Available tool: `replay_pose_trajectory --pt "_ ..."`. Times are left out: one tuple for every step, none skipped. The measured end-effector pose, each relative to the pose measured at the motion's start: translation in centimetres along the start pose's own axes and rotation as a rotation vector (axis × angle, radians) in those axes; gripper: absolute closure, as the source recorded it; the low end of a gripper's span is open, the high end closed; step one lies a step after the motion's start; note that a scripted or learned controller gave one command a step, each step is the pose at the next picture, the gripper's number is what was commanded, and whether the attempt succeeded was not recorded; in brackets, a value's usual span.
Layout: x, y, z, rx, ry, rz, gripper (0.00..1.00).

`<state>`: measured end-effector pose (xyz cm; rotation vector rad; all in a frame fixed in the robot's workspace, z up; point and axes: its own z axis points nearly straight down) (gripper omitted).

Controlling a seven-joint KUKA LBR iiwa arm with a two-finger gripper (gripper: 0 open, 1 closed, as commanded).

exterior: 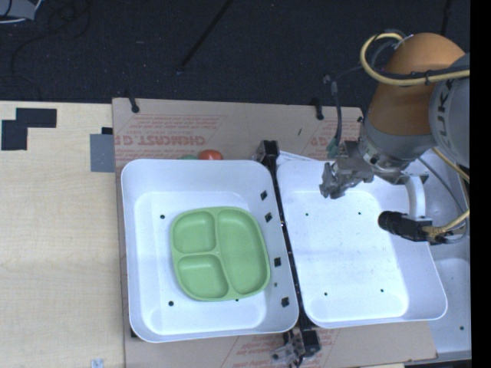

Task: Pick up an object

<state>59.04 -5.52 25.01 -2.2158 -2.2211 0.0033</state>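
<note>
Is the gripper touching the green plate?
Apart. In the camera view the gripper hangs over the right bin; the green plate lies in the left bin.

I work in a robotics lab: my bench of pale wood carries cardboard sheeting under two white bins, with loose cables beyond its far edge.

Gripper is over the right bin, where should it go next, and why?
Probably across to the left bin. The gripper hangs over the back of the right bin, while the green divided plate lies flat in the left one. I'd aim for the plate's rim.
</note>
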Motion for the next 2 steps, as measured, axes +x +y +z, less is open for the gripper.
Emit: replay_pose_trajectory --pt "6.2 0.1 0.6 0.000 0.001 -0.003 1.00" --pt "11.7 -0.1 0.1 -0.002 0.000 -0.002 1.00"
